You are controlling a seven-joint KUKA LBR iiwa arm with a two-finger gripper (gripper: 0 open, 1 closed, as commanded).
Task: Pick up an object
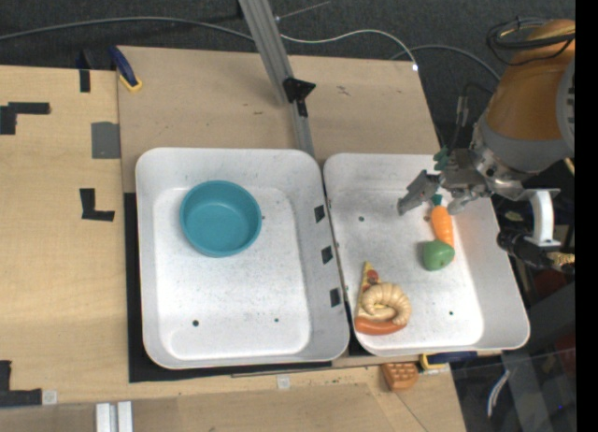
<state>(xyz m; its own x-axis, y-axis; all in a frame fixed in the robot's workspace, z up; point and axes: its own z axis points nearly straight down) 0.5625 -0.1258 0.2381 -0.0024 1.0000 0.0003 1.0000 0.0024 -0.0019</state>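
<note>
Fingers spread open, the gripper (pixel 433 198) hovers just above the orange plastic carrot (pixel 441 225); a glancing close could knock it aside.

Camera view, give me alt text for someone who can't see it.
The gripper hangs open over the right bin, just above a toy carrot; a shrimp toy lies nearer the front. The left bin holds a blue bowl.

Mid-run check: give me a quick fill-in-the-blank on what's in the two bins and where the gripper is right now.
The blue bowl sits in the ____ bin.
The gripper hovers over the ____ bin.
The toy carrot has an orange body and a ____ top.
The shrimp toy lies near that bin's ____ edge.

Missing words: left; right; green; front
</note>
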